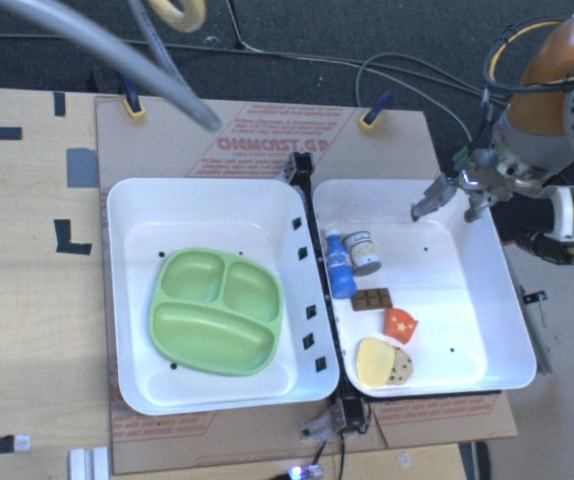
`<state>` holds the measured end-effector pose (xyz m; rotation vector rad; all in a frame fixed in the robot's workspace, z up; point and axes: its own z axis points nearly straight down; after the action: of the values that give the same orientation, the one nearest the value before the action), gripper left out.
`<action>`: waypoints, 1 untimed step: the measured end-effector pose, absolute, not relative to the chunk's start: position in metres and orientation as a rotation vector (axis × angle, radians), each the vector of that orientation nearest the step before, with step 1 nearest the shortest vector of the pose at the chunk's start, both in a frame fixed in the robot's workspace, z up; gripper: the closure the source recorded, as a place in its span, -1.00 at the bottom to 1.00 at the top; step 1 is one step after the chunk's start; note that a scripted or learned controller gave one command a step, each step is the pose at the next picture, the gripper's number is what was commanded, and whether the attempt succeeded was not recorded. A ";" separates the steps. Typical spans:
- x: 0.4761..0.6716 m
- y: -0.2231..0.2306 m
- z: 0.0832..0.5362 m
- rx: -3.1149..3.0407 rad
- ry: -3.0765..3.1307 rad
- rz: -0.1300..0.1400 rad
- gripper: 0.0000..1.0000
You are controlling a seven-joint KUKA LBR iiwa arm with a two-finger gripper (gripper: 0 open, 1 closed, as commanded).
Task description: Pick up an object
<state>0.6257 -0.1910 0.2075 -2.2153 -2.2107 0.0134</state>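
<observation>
My gripper (pixel 454 205) hangs over the far right part of the right bin (pixel 487 298), fingers spread open with nothing between them. Below and to its left, in the right bin, lie a blue bottle (pixel 338 266), a small grey can (pixel 361 251), a brown chocolate bar (pixel 372 299), a red piece (pixel 400 323) and a yellow cheese wedge (pixel 379 363). All these objects sit apart from the gripper, along the bin's left half.
The left bin (pixel 132 218) holds a green divided plate (pixel 217 311). A black divider with clips (pixel 310 268) runs between the bins. Cables (pixel 407 78) trail across the dark floor behind the bench, and grey tubing (pixel 117 38) crosses the top left.
</observation>
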 end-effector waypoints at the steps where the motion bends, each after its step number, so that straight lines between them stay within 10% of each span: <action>1: 0.629 -0.191 0.216 -2.219 -2.223 0.002 -1.00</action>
<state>0.6289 -0.1906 0.2157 -2.2190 -2.2231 0.0018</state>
